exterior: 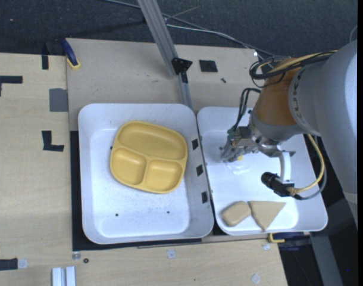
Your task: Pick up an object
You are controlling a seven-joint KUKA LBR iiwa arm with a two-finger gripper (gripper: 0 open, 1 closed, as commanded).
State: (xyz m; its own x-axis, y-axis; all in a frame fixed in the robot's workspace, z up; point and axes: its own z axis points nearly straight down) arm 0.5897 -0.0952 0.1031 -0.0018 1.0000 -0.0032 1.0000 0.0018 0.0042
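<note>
no readable text, labels or numbers

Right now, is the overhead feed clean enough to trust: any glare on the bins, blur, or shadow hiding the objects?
Camera view: lighting is even and soft; the right bin floor looks bright, slightly washed out near the gripper, whose fingertips are small and blurry; the yellow tray and two tan pieces read clearly, with faint shadows; the arm is near the lens and soft-edged.
</note>
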